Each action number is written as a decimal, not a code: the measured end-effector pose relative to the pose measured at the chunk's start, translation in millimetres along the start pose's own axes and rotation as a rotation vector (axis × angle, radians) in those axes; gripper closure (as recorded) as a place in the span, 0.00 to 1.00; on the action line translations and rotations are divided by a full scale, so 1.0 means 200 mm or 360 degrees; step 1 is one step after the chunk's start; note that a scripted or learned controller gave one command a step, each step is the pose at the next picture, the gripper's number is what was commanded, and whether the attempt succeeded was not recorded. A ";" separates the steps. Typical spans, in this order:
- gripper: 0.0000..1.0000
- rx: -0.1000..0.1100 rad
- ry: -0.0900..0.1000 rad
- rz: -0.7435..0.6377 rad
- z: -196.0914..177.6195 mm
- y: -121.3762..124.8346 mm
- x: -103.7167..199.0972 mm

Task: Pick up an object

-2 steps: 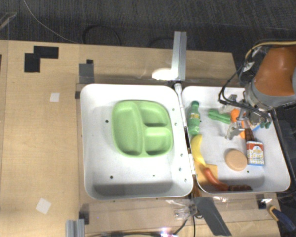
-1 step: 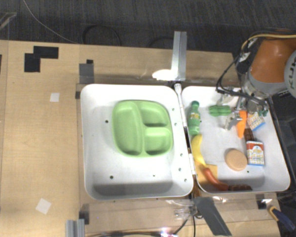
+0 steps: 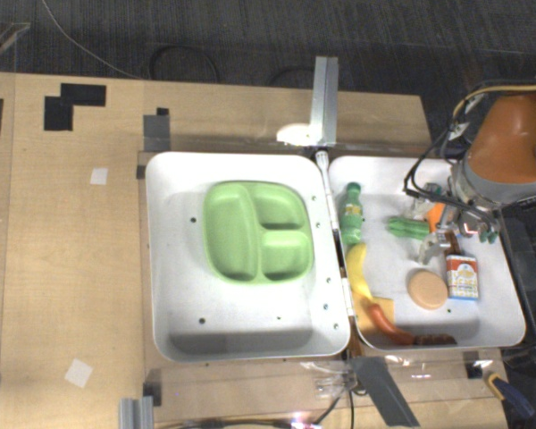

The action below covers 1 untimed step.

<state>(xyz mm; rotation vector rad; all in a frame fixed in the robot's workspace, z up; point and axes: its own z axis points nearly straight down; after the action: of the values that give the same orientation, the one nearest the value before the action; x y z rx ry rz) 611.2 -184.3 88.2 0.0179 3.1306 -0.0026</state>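
My gripper (image 3: 439,232) hangs low over the middle of the right bin (image 3: 509,329), under the arm's orange band (image 3: 509,137). It sits just right of a green cylindrical object (image 3: 406,228) and over a small orange piece (image 3: 436,213). Just below it stand a small red and white carton (image 3: 463,278) and a tan round disc (image 3: 427,290). A green bottle (image 3: 350,211) and a yellow banana (image 3: 356,271) lie along the bin's left wall. An orange-red item (image 3: 384,318) lies at the front.
The left bin (image 3: 174,320) holds a green divided plate (image 3: 255,231). A metal post (image 3: 325,101) rises behind the seam between the bins. Cables (image 3: 429,172) loop beside the wrist.
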 end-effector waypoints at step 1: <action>0.00 0.0000 -0.0002 0.0000 -0.01 0.07 0.16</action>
<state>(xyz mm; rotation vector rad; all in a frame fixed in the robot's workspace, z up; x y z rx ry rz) 579.8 -170.0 89.3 0.0182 3.1290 -0.0030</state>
